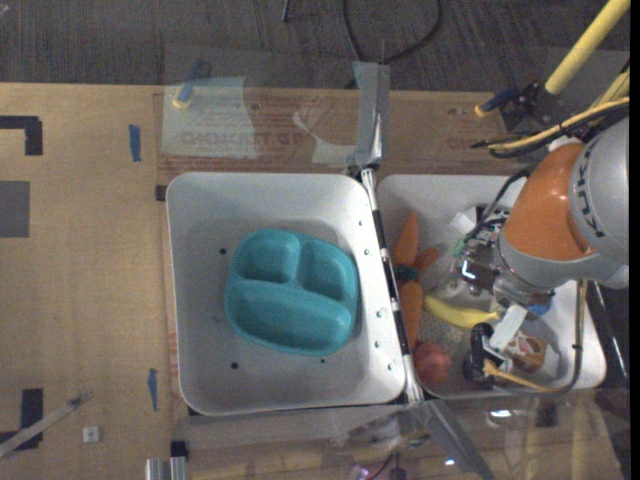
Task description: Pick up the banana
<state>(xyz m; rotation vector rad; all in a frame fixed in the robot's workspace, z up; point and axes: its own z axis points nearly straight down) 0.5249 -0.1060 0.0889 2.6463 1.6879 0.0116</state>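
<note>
The gripper (pixel 478 280) hovers at the banana's (pixel 458 313) one o'clock; jaw state unclear, banana not yet lifted.

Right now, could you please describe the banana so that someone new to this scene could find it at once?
Look in the right bin, the one crowded with food items under the grey and orange arm. The banana lies near its middle, just below the end effector. It is the only yellow curved piece there, with orange carrots to its left and a red apple below.
</note>
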